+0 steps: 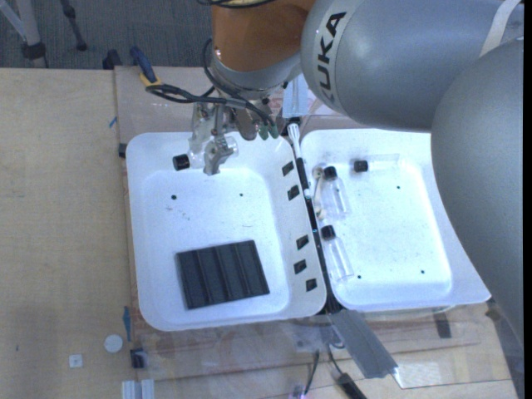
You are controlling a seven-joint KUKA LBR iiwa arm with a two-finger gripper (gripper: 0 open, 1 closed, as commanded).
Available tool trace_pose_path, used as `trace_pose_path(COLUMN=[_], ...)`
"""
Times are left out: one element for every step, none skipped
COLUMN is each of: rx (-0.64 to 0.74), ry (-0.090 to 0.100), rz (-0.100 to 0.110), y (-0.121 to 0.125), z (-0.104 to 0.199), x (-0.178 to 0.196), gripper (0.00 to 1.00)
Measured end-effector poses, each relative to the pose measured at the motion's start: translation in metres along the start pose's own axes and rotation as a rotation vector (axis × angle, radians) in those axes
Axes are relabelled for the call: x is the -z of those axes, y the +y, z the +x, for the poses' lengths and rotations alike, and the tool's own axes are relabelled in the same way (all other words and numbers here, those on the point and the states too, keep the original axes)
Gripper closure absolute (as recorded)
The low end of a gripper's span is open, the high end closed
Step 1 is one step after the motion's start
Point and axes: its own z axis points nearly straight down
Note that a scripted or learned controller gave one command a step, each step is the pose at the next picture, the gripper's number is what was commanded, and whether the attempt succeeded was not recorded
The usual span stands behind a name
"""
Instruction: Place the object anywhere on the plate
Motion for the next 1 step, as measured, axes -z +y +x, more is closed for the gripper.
trace_pose_path(rx=[0.034], ry=[0.0], rz=[0.0], y=[-0.0061], z=[0.0022], x=[-0.0096], gripper=[1.0])
